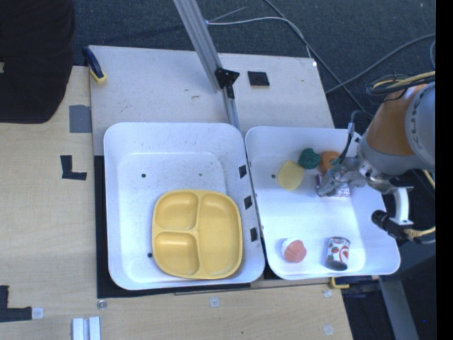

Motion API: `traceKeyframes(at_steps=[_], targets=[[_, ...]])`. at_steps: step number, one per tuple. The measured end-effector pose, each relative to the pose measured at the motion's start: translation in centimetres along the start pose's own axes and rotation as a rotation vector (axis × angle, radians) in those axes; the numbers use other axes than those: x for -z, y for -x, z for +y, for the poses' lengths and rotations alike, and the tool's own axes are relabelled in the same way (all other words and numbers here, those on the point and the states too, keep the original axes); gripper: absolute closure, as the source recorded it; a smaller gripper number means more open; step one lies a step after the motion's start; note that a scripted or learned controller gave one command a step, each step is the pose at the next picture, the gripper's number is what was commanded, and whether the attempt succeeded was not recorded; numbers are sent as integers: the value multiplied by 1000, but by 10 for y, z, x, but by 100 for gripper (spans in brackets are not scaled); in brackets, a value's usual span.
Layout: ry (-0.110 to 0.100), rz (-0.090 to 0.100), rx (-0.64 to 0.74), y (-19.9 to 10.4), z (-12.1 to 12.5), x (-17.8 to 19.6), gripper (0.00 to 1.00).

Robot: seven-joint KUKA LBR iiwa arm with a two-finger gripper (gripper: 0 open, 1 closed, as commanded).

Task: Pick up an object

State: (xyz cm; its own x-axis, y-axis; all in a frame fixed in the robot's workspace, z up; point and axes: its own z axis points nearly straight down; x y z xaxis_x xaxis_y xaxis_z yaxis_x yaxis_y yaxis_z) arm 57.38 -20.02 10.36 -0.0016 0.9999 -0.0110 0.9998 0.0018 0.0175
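Observation:
In the right bin lie a yellow lemon-shaped toy, a dark green toy and an orange toy near the back. A red and white round piece and a small printed can lie at the front. My gripper hangs low in the right bin just right of the yellow toy and below the orange one. The arm covers its fingertips.
The left bin holds a yellow divided plate at its front. A slanted metal pole crosses the bench behind the bins. Cables run over the dark floor at the top right.

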Motion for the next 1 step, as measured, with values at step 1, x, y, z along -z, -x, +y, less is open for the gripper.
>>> traceKeyframes(at_steps=[1], targets=[[-15,11,0,0,2,42,100]])
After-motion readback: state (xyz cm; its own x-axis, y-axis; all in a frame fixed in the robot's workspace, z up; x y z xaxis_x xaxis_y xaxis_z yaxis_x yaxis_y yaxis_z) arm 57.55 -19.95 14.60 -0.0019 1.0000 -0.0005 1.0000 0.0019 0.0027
